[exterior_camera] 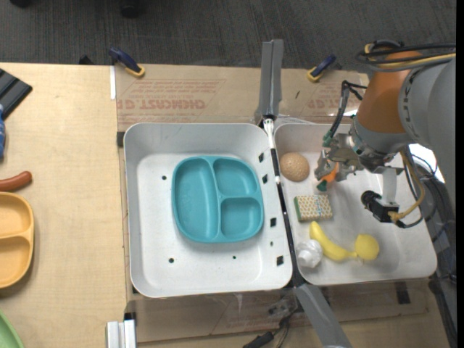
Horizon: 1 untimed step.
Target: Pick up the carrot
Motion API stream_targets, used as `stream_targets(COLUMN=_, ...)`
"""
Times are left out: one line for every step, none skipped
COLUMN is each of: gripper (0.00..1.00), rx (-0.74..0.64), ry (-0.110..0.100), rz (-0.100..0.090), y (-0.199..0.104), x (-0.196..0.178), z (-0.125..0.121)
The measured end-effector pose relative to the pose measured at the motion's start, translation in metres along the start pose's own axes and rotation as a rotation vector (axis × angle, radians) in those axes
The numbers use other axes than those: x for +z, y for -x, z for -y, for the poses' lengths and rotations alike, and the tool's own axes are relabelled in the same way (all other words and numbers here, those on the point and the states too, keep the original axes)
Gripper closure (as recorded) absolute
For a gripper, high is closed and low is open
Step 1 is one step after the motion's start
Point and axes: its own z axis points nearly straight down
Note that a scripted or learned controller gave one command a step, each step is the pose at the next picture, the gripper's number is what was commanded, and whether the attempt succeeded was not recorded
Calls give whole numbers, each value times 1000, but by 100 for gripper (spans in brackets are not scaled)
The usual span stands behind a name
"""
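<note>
Carrot (327, 176) gripped by pincer (328, 172) over right bin (413, 263); teal plate (217, 198) in left bin (145, 216).

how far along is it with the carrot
Done: the gripper has reached into the right bin, beside the brown ball. In hand: a small orange piece, probably the carrot, shows at its tip, though a real grasp isn't clear. Left: lifting it out.
</note>
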Motion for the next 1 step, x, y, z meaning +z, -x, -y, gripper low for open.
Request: stream_targets(gripper=100, rx=171, ry=3, rz=1, y=-42, x=-144, z=22)
